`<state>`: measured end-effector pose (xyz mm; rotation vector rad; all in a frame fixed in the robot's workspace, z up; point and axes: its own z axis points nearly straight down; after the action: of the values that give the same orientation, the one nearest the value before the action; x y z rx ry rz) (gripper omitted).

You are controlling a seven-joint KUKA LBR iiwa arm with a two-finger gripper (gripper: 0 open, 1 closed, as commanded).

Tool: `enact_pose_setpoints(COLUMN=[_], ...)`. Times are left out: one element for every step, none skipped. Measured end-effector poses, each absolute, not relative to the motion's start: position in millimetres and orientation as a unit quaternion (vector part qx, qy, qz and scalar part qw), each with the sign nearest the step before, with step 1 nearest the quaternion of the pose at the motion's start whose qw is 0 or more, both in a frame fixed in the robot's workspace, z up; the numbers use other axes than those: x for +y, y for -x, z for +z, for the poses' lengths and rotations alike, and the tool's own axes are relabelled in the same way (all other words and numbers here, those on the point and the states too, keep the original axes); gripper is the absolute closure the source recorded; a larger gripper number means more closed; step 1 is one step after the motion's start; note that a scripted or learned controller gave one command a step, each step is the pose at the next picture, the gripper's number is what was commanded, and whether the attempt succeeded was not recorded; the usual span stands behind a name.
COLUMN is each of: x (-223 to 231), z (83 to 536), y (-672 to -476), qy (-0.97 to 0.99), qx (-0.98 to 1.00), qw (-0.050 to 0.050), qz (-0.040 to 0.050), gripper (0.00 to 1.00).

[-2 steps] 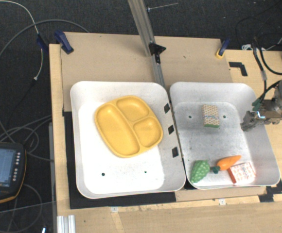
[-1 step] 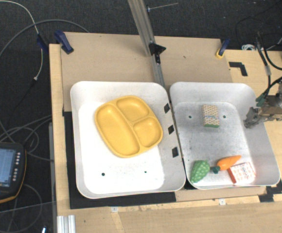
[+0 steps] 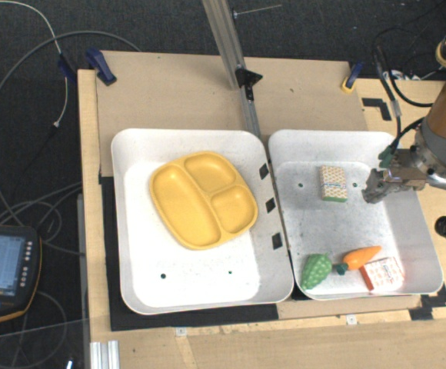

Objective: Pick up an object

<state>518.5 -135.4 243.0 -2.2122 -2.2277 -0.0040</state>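
The right bin (image 3: 407, 229) holds a small patterned block (image 3: 334, 183) near its back, a green toy vegetable (image 3: 316, 271), an orange toy carrot (image 3: 359, 257) and a red-and-white box (image 3: 382, 274) at its front. My gripper (image 3: 376, 187) reaches in from the right and hangs over the bin's right side, just right of the patterned block. Nothing shows between its fingers.
The left bin (image 3: 134, 283) bears a yellow divided plate (image 3: 202, 198). A metal pole (image 3: 223, 29) slants up from the gap between the bins. Blue clamps (image 3: 100, 66) sit at the bench's back corners. A tablet (image 3: 4, 271) lies off the bench at the left.
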Motion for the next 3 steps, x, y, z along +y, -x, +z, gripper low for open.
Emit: enact_pose_setpoints(x=[-83.2,-25.3,18.6], z=[252.0,239.3,235.2], y=[-513.4,-512.5,-509.0], qy=[0.704,0.705,0.705], qx=[-0.710,-0.710,-0.709], qw=[0.001,0.002,0.002], qz=[-0.0012,-0.0003,0.0001], gripper=[1.00,1.00,1.00])
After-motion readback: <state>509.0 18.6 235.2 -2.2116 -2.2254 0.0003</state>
